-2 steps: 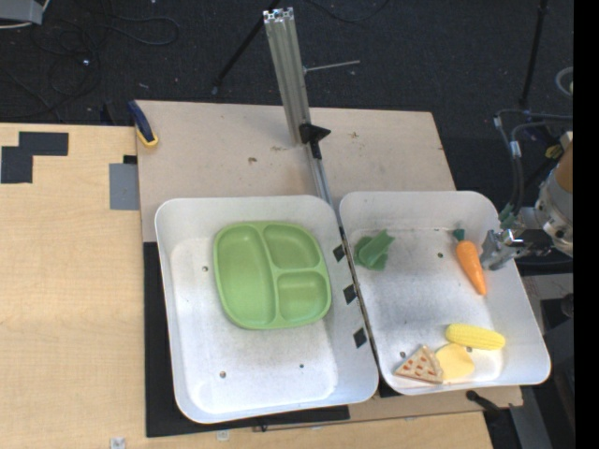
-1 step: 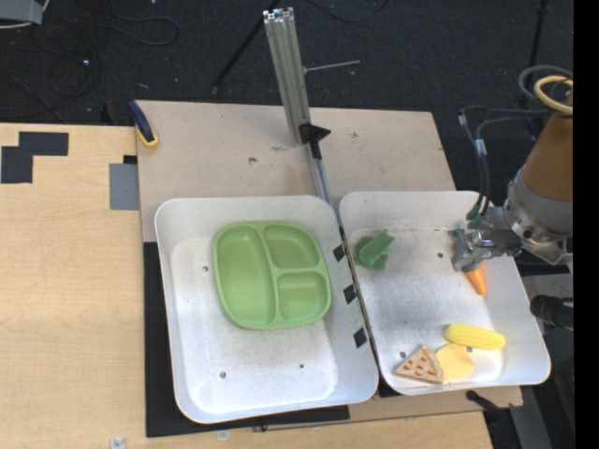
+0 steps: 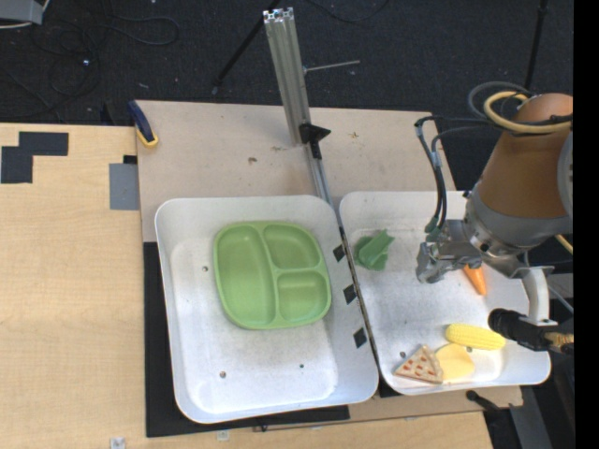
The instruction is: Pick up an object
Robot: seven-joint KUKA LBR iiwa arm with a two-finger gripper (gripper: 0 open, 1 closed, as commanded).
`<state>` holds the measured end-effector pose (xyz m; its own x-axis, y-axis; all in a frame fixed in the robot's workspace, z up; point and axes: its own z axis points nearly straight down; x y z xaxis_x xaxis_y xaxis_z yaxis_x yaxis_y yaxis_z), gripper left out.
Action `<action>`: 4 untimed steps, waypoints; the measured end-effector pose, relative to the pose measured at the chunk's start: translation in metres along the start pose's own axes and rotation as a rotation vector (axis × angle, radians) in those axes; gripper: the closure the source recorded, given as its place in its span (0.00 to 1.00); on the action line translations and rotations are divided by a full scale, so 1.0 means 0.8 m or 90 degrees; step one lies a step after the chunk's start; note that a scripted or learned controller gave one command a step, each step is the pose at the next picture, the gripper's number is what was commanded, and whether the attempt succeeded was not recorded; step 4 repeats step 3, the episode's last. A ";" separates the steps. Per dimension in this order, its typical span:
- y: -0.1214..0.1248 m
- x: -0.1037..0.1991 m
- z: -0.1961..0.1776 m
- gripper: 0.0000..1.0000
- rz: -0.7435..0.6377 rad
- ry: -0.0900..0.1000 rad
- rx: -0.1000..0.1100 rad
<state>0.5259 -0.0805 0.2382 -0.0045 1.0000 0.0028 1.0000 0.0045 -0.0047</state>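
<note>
In the right bin (image 3: 393,344) lie a green leafy toy (image 3: 374,250) near its left wall, an orange carrot (image 3: 475,278) at mid-right, a yellow corn cob (image 3: 474,336), a pale yellow piece (image 3: 457,363) and a pizza slice (image 3: 418,367) near the front. My gripper (image 3: 431,268) hangs low over the middle of the right bin, between the green toy and the carrot, just left of the carrot. Nothing shows between its fingers.
The left bin (image 3: 187,363) holds a green divided plate (image 3: 273,274). A metal post (image 3: 290,73) stands behind the bins, with black clips along the shared wall. A black cable loops beside the arm at the right.
</note>
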 end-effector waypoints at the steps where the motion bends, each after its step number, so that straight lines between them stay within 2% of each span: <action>1: -0.006 0.068 -0.008 1.00 0.000 -0.001 -0.001; 2: -0.023 0.129 0.012 1.00 0.001 -0.001 0.000; 3: -0.033 0.194 0.001 1.00 0.000 -0.001 -0.002; 4: -0.033 0.194 0.001 1.00 0.000 -0.001 -0.002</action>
